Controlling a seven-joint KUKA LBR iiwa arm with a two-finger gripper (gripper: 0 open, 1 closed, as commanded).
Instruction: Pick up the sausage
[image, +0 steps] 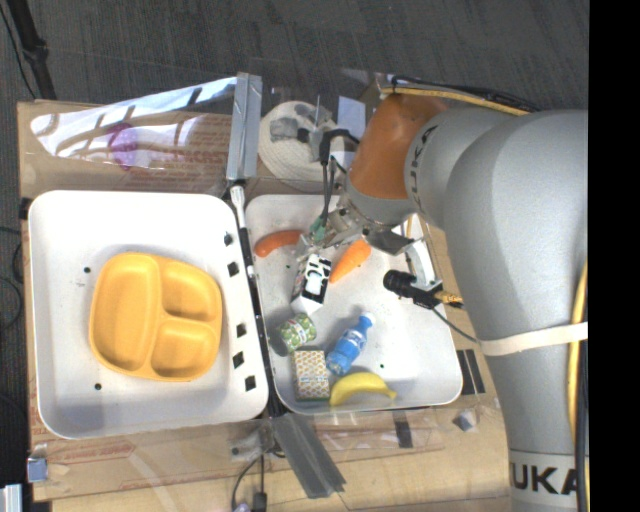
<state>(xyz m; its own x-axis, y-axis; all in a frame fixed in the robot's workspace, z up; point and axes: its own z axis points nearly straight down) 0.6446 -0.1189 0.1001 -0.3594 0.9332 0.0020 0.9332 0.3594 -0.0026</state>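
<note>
The sausage (277, 242) is a short orange-red link lying near the far left corner of the right bin (440, 350), close to the divider between the bins. My gripper (324, 231) hangs below the orange-banded wrist, just right of the sausage's right end and low over the bin floor. The wrist and arm hide most of it. Nothing shows held in it.
An orange carrot (350, 262) and a white bottle with a black label (313, 280) lie just beside the gripper. Nearer the front are a green can (297, 331), a blue bottle (349, 345), a patterned box (311, 372) and a banana (360, 388). The left bin (60, 400) holds a yellow divided plate (155, 315).
</note>
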